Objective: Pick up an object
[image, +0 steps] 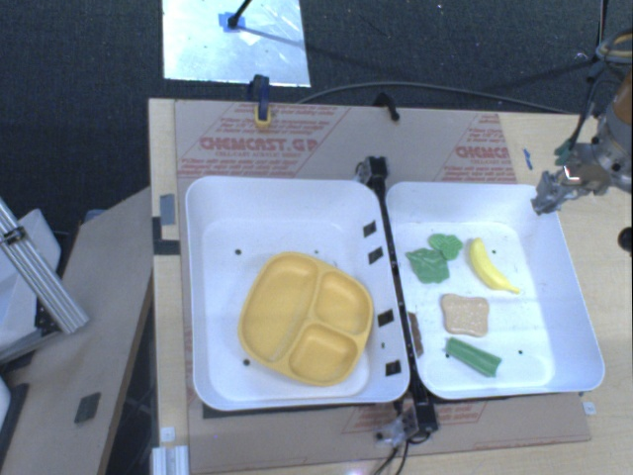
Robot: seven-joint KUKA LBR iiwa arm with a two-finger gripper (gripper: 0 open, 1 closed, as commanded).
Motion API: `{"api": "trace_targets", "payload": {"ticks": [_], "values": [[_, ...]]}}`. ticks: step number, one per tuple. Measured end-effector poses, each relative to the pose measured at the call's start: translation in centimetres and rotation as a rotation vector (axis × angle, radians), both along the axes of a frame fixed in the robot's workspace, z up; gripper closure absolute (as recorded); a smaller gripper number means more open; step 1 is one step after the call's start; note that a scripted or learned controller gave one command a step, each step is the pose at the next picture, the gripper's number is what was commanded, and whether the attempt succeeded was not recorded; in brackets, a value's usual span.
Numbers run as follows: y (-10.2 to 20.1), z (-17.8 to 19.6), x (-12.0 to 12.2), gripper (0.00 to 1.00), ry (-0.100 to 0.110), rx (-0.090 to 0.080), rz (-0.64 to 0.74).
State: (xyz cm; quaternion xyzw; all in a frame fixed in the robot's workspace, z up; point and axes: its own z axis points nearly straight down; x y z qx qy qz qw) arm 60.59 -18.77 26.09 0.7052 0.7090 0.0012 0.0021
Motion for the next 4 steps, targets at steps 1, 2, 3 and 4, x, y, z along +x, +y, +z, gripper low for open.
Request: {"api": "trace_targets", "payload": {"ticks": [1, 2, 3, 4], "values": [[5.2, -0.3, 1.2, 1.0, 0.001, 0.002, 0.004], [10.5, -1.8, 1.5, 1.0, 0.003, 0.002, 0.003], [15.0, -2.5, 2.0, 1.0, 0.003, 0.002, 0.003], [20.7, -3.0, 0.8, 1.0, 0.004, 0.004, 0.005]]}}
